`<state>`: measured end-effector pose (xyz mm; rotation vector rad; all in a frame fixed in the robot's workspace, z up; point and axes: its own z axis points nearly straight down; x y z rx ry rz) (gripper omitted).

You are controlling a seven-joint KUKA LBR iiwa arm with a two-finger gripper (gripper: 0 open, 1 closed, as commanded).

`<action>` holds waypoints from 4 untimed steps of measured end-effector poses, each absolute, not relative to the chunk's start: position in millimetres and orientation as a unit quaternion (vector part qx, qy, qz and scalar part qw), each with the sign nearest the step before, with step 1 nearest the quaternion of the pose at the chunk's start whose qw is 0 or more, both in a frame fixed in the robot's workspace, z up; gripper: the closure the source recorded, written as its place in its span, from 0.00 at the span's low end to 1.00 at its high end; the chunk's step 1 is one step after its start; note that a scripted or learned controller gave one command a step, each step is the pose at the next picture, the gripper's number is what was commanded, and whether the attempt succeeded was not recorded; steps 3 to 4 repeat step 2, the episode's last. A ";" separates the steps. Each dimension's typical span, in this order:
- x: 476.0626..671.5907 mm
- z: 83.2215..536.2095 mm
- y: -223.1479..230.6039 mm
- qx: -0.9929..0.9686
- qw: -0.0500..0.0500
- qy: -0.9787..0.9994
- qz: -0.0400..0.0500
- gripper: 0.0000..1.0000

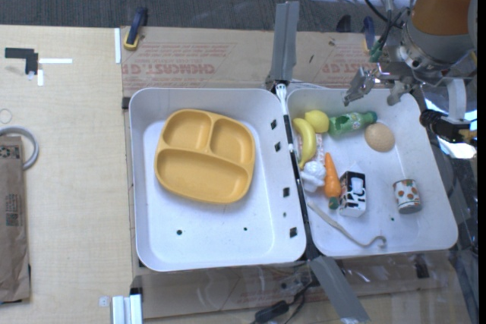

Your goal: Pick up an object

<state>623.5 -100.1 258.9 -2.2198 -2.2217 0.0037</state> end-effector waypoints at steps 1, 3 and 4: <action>616.8 200.4 -41.5 -0.708 0.001 -0.707 0.002 0.00; 578.6 95.3 -121.9 -0.680 0.000 -0.733 0.001 0.00; 578.6 95.3 -121.9 -0.680 0.000 -0.733 0.001 0.00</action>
